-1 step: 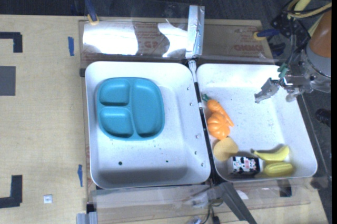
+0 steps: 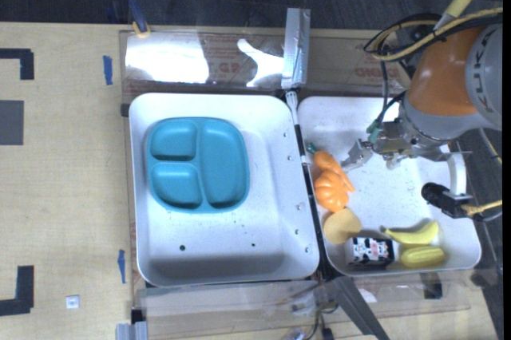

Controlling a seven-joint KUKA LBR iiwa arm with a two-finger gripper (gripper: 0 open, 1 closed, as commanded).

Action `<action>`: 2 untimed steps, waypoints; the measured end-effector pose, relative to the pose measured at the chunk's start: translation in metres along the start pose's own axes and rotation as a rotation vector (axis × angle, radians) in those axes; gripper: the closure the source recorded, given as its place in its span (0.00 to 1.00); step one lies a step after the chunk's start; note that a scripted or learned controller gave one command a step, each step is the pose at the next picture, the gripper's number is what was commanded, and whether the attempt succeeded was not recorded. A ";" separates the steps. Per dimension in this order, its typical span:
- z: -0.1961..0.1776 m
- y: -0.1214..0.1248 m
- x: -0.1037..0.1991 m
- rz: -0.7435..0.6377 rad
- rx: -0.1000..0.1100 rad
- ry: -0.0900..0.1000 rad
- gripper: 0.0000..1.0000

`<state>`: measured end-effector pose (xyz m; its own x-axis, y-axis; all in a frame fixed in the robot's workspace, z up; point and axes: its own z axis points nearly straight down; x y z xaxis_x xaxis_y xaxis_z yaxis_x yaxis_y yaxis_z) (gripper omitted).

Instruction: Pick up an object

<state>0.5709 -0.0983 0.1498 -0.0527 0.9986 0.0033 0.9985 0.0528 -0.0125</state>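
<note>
The right bin (image 2: 383, 195) holds several toy foods along its left and front sides. An orange carrot-like piece (image 2: 324, 163) lies above an orange pumpkin (image 2: 333, 187), with a pale yellow round piece (image 2: 342, 225) below them. A black-and-white cow-patterned box (image 2: 371, 251), a yellow banana (image 2: 415, 233) and a yellow oblong piece (image 2: 421, 256) lie at the front. My gripper (image 2: 356, 156) hangs over the bin's upper middle, just right of the carrot-like piece, and nothing can be seen held in it.
The left bin (image 2: 263, 235) carries a blue divided plate (image 2: 197, 163). Between the bins runs a raised rim (image 2: 305, 195). The grey and orange arm (image 2: 451, 91) and its cables cover the right bin's back right corner. A black fitting (image 2: 441, 199) juts near the right wall.
</note>
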 end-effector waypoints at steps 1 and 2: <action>0.063 0.030 0.000 -0.170 -0.014 -0.004 0.00; 0.055 0.032 -0.001 -0.169 -0.017 -0.005 1.00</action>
<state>0.6024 -0.0970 0.0947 -0.2203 0.9754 -0.0013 0.9754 0.2203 0.0047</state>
